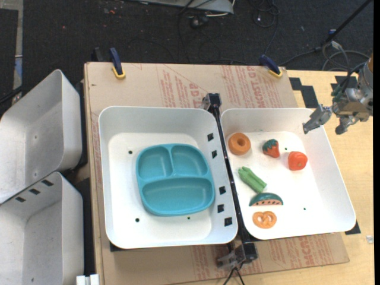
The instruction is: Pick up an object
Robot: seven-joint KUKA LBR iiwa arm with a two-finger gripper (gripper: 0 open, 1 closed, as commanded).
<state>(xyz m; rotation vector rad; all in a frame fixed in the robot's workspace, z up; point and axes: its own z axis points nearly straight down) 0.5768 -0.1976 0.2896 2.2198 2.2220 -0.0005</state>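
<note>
Over the right bin point(332, 177), seen from above, lie six small toy foods: donut point(240, 143), strawberry point(272, 148), tomato point(297, 160), green pod point(252, 179), melon slice point(266, 200), pretzel point(264, 219). At that bin's upper right corner hovers the gripper point(330, 121), jaws spread wide, holding nothing. The tomato lies nearest. It looks light, hard and smooth, likely to slip; a grip across its middle seems best.

The tool point(328, 123) hangs open over the right bin's point(338, 186) far corner.
</note>
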